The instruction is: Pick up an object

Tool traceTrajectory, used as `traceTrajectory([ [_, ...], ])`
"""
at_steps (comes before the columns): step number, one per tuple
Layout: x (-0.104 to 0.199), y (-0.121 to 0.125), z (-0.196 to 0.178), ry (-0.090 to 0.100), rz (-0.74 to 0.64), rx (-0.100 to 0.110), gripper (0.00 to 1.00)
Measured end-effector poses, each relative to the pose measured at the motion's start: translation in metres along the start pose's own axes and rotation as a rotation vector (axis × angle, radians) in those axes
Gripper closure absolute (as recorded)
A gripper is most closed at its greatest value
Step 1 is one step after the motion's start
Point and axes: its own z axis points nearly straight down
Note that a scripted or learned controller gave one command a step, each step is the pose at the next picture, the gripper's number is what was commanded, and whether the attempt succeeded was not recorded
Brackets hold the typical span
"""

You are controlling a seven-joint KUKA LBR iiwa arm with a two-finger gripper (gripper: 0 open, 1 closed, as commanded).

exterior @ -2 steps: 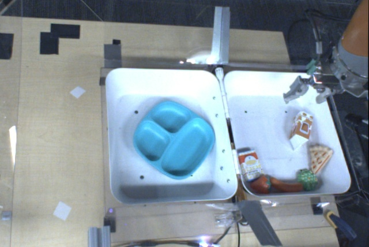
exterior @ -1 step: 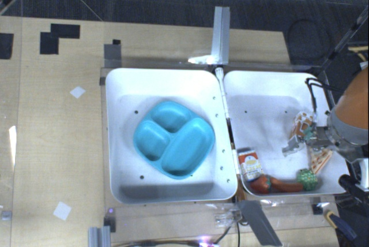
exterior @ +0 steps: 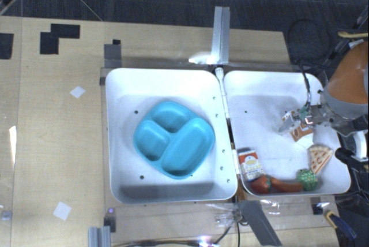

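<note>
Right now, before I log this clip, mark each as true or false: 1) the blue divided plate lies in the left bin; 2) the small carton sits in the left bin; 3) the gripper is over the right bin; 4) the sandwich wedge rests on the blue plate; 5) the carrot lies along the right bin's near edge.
1) True: the blue divided plate lies in the left bin.
2) False: the small carton sits in the right bin, near its left wall.
3) True: the gripper is over the right bin.
4) False: the sandwich wedge lies in the right bin.
5) True: the carrot lies along that near edge.
</note>
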Motion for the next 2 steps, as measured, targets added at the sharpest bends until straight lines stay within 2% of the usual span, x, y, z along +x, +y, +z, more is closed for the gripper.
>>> traceTrajectory([
  [1,0.000,0.003,-0.013,-0.003,-0.001,-0.007,1.00],
  [2,0.064,-0.005,-0.094,0.002,0.039,0.004,1.00],
])
